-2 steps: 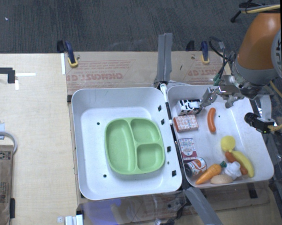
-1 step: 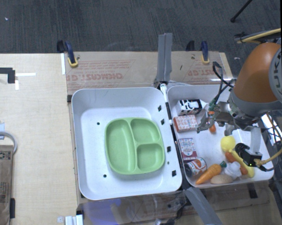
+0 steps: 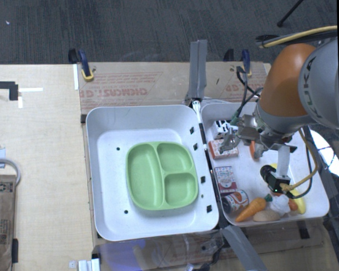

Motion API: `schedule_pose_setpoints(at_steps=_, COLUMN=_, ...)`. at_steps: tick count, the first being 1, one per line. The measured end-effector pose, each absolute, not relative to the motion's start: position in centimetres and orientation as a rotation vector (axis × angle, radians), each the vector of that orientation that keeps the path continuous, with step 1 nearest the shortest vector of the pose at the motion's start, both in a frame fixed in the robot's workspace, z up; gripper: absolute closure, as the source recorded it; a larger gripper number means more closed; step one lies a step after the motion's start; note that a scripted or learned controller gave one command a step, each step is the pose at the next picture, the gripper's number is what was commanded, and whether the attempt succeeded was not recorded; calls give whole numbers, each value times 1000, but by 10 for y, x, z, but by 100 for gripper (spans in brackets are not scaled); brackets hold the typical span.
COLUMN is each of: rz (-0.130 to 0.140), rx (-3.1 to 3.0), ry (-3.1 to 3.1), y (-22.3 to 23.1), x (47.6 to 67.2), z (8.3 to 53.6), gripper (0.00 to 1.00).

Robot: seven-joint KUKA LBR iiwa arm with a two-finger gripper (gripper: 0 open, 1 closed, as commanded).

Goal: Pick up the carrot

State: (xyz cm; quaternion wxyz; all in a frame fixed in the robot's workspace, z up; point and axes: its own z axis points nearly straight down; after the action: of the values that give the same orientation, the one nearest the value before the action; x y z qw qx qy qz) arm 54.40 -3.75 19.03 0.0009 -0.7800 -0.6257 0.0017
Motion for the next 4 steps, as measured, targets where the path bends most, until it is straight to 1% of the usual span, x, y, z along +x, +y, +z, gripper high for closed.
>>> schedule_pose_setpoints(at_steps=1, rz=5, rx=-2521, ry=-1874, y=-41, x=506, z=275, gripper=0)
schedule_pose_setpoints(at_steps=2, rz=4, rx=-2320, ry=-2118, y=-46, x=487, z=283, gripper=0)
schedule_pose_setpoints(at_steps=3, rz=4, rx=-2271, ry=-2172, y=-71, x=479, z=351, gripper=0)
schedule_pose_setpoints(at_steps=4, rz=5, rx=-2249, ry=-2191, y=-83, x=478, z=250, gripper=0)
